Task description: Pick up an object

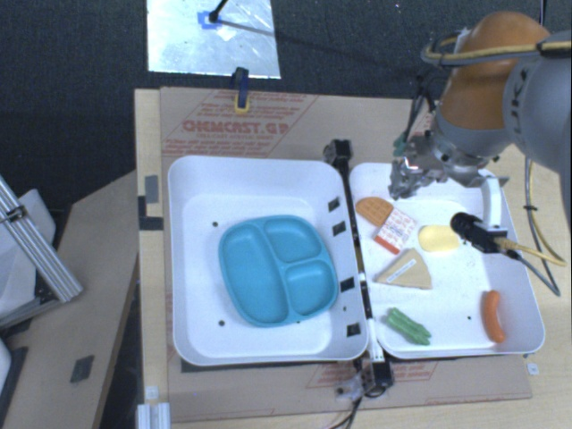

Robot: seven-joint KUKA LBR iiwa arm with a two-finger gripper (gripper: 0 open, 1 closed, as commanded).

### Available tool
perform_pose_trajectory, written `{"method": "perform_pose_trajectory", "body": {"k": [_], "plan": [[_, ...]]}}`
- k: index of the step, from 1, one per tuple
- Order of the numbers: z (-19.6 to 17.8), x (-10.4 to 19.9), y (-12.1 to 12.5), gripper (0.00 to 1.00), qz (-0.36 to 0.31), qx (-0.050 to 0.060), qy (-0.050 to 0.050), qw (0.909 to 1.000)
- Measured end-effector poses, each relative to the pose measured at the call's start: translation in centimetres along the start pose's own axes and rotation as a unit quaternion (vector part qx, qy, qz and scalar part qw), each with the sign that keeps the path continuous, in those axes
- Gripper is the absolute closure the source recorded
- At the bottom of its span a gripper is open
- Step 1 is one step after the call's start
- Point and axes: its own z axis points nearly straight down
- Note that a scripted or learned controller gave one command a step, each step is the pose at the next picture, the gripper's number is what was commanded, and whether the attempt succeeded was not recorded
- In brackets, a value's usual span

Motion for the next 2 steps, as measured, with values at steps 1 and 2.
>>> {"method": "perform_pose_trajectory", "body": {"k": [1,2], "plan": [[-0.9,5.5,0.5,1.00,0.000,0.000,0.000,1.0000],[-0.1,9.9,0.8,1.00,0.000,0.000,0.000,1.0000]]}}
